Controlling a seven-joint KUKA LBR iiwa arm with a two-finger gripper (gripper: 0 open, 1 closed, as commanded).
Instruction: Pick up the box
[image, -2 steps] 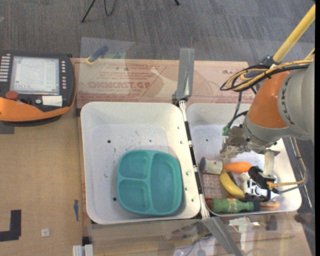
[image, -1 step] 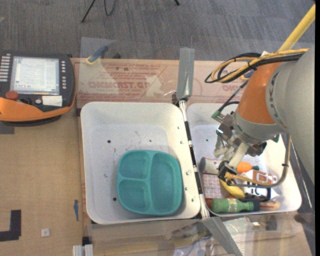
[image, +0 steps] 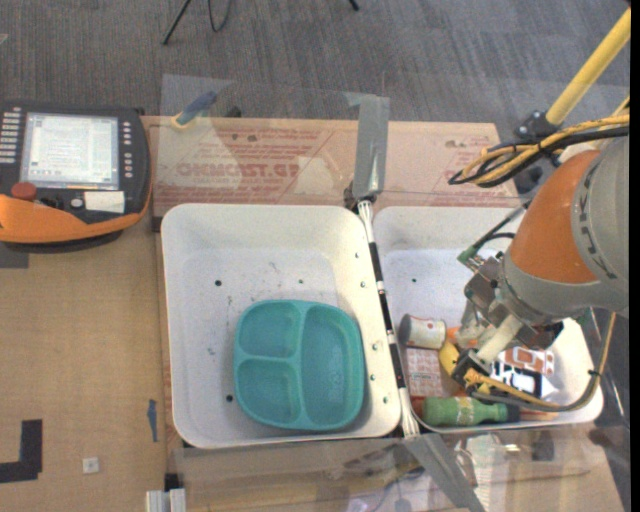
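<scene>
In the right bin (image: 420, 262), a small pale box with reddish print (image: 422, 371) lies flat near the left wall. A second box, white with orange and black print (image: 523, 368), lies at the bin's right, partly under the arm. My gripper (image: 482, 342) hangs low over the clutter between the two boxes, above a yellow object (image: 452, 358). The wrist hides what lies directly under it.
A small tin with a red label (image: 423, 331) lies beside the pale box. A green bottle (image: 468, 410) lies along the right bin's front wall. A teal divided plate (image: 298, 366) sits in the left bin (image: 200, 300). A teach pendant (image: 70, 170) rests at far left.
</scene>
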